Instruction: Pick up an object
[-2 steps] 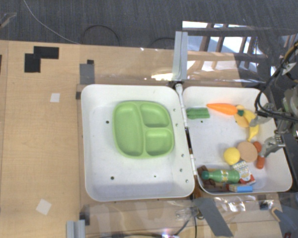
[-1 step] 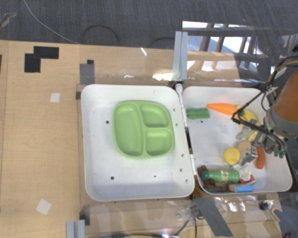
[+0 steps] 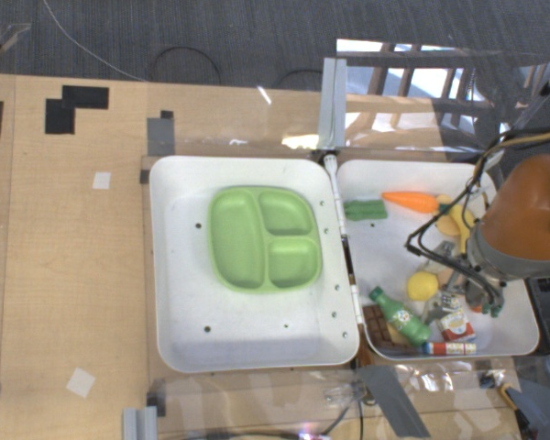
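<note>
fingers: cannot tell from where i stand whether they are apart or together; the gripper (image 3: 460,293) hangs low in the right bin (image 3: 522,342), its dark parts mixed in with the clutter below the orange band (image 3: 532,211), and nothing is plainly seen between them.

items close to the gripper: yellow lemon (image 3: 423,286) just to its left; small red-and-white carton (image 3: 455,323) directly beneath or just beside it, contact unclear; red-and-white tube (image 3: 453,347) lying flat near the bin's near wall.

edges and room: right bin crowded along its near and right parts; green bottle (image 3: 400,315) lies slantwise across a brown bar (image 3: 382,325) in the near-left corner, hard against the wall shared with the left bin (image 3: 174,264). more bare white floor shows in the far-left middle of the right bin, between the lemon and the green block (image 3: 365,210). black cables (image 3: 431,236) loop from the wrist over that open patch.

far wall of the right bin: green block by the dividing wall; orange carrot (image 3: 411,202) just beside it, pointing left; a yellow piece (image 3: 451,218) partly hidden behind the arm.

left bin: one light green divided plate (image 3: 262,238), three compartments, lying near the middle, well apart from all four walls, with bare floor all around it.
</note>
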Tool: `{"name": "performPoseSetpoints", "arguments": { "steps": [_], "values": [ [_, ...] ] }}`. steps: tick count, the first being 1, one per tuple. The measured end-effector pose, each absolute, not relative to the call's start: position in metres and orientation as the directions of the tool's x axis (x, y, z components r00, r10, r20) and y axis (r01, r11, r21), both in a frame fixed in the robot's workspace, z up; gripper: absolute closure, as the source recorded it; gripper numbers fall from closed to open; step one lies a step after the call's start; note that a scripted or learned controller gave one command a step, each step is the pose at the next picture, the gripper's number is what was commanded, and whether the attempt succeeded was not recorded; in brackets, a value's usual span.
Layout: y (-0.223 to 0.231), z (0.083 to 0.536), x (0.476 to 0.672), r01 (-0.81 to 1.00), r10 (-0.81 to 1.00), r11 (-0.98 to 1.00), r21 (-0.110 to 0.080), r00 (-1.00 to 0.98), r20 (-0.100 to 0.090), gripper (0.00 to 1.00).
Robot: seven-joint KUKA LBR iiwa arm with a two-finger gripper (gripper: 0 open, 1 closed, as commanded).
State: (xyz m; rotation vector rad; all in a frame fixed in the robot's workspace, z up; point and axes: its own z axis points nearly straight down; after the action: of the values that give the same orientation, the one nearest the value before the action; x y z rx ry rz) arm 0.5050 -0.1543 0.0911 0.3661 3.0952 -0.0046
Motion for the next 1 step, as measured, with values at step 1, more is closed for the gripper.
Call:
{"name": "performPoseSetpoints", "arguments": {
  "steps": [1],
  "values": [
    [-0.0960, 0.0919, 0.4932, 0.270, 0.270, 0.963, -0.005, -0.963, -0.027, 0.00]
  ]
}}
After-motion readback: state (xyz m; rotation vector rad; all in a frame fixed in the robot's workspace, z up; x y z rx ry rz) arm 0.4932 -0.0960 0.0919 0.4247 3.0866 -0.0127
